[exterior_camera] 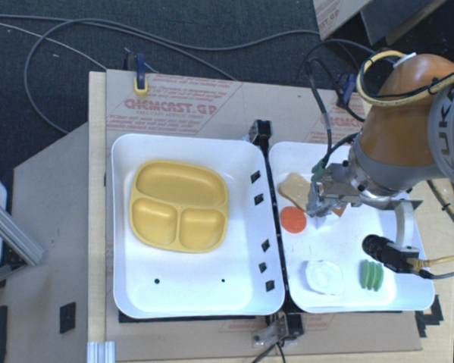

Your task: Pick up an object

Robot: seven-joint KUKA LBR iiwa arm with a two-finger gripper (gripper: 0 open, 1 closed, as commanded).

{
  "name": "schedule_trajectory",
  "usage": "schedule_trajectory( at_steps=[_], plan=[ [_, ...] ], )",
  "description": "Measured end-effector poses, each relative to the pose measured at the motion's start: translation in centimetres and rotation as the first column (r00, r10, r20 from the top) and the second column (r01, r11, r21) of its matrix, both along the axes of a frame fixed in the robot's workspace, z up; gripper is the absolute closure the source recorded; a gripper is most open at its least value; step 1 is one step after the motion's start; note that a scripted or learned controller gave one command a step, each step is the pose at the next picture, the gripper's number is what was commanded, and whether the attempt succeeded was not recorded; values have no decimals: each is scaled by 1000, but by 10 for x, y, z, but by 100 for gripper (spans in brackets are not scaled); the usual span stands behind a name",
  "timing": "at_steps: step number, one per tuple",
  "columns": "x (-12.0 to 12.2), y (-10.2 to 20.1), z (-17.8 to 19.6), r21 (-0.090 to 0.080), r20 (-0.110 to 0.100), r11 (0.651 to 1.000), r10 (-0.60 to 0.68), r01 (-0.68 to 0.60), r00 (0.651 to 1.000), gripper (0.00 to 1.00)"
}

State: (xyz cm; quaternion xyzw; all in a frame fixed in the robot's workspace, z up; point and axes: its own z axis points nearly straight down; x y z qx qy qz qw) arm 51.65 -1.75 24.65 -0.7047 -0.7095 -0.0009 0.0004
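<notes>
My gripper [321, 205] is low inside the right bin [350, 301], at its left part. Just left of it lies a tan, bread-like piece [292, 189], and an orange-red disc [292, 220] sits below that, close to the gripper's tip. Whether the gripper touches either one is hidden by the wrist. Nearer the front of the same bin are a white round lid [324, 275] and a small green ribbed object [371, 274].
The left bin [126, 232] holds a yellow divided plate [180, 205]. A black divider with clips [264, 217] runs between the bins. The grey and orange arm [405, 110] covers the right bin's back corner.
</notes>
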Motion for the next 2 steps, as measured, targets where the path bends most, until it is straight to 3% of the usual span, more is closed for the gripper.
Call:
schedule_trajectory(
  at_steps=[2],
  plan=[
    [17, 103, -26, -1, 0, 1000, -2, 2, 1000, 100]
  ],
)
